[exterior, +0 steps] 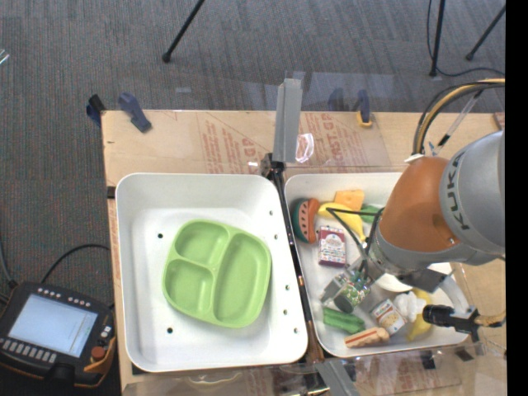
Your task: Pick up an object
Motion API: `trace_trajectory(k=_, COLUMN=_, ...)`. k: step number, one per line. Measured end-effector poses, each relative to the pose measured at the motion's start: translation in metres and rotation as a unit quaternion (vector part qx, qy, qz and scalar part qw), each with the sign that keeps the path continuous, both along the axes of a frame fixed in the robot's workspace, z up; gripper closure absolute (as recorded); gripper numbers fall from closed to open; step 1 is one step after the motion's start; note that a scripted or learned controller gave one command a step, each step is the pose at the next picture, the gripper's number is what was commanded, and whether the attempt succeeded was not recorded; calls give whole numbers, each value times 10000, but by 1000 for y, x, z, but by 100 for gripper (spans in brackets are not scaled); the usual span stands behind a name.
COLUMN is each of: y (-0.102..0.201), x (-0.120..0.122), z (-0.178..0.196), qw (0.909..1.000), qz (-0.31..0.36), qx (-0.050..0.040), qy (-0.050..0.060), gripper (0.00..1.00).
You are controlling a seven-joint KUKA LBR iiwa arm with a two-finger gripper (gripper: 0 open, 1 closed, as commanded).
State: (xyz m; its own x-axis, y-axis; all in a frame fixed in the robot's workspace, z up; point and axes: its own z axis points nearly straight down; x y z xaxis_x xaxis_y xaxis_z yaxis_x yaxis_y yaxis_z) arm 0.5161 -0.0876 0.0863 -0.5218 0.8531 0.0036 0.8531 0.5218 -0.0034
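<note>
The right bin [307, 304] holds several toy foods. A watermelon slice [303, 219] lies at its left wall, with a purple carton [332, 246] beside it and an orange-yellow wedge [350, 199] further back. At the front lie a green pod [341, 320], a hot dog [367, 337] and a small tan packet [384, 313]. My gripper [350, 288] hangs low over the bin's middle, just above the green pod and right of the purple carton. The arm's orange band [417, 209] hides the bin's right half.
The left bin [136, 221] carries a green three-compartment plate [218, 272]. A yellow piece [419, 328] and a white object [408, 305] lie under the arm at the front right. A grey post [287, 126] stands behind the bins. A pendant [54, 328] sits at the lower left.
</note>
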Motion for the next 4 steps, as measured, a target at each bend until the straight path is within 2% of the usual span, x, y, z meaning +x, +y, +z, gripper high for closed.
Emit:
trace_trajectory(k=1, y=-13, x=79, z=1, qw=9983, qz=-576, qx=-2, qy=-18, gripper=0)
trace_trajectory(k=2, y=-7, x=56, z=0, qw=9889, qz=-1483, qx=2, qy=2, gripper=0)
trace_trajectory(k=3, y=-7, x=56, z=9, qw=9893, qz=-1459, qx=0, qy=17, gripper=100)
trace_trajectory(k=4, y=-7, x=56, z=9, qw=9893, qz=-1456, qx=-2, qy=23, gripper=0)
